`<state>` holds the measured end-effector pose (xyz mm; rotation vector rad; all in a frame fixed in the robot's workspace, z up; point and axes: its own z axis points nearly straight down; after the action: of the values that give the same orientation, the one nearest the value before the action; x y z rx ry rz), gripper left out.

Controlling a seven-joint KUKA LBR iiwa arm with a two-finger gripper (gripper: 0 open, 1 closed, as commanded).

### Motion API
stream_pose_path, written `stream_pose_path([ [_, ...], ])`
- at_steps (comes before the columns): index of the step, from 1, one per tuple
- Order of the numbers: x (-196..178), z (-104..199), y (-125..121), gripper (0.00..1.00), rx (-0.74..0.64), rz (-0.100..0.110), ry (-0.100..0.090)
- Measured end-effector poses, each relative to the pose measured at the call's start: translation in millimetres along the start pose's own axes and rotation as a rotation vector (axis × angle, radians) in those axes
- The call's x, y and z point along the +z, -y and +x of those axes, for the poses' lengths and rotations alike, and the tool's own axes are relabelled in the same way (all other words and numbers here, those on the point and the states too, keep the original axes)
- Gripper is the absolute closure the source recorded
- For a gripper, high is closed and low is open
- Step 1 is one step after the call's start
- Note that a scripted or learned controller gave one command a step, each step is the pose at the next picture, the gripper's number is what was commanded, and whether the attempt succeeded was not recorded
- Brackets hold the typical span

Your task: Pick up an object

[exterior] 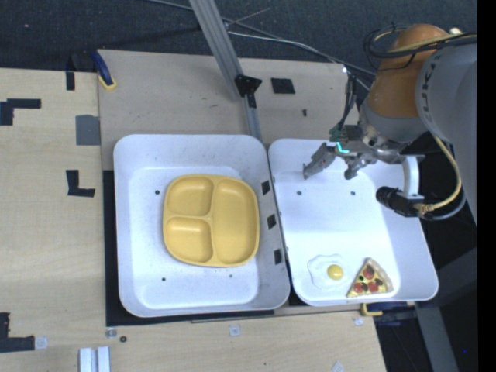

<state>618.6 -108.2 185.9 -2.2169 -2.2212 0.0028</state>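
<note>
In the right bin (pixel 349 215) a toy fried egg (pixel 328 270) and a pizza slice (pixel 370 278) lie side by side near the front edge. My gripper (pixel 334 167) hangs over the back of that bin, well away from both toys. Its two grey fingers are spread apart, open, and nothing sits between them. A yellow divided plate (pixel 211 220) rests in the middle of the left bin (pixel 139 208).
A slanted metal pole (pixel 225 45) rises behind the bins where they meet. Cables trail across the dark floor at the back. The arm's body and a black cable fitting (pixel 395 200) hang over the right bin's right side.
</note>
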Motion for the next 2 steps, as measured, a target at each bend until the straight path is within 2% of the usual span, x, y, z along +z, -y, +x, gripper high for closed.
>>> stream_pose_path([
  [1, -1, 0, -1, 0.00, 0.000, -0.002, 0.000],
  [2, 60, 3, -7, 0.00, -0.001, 0.002, 0.002],
])
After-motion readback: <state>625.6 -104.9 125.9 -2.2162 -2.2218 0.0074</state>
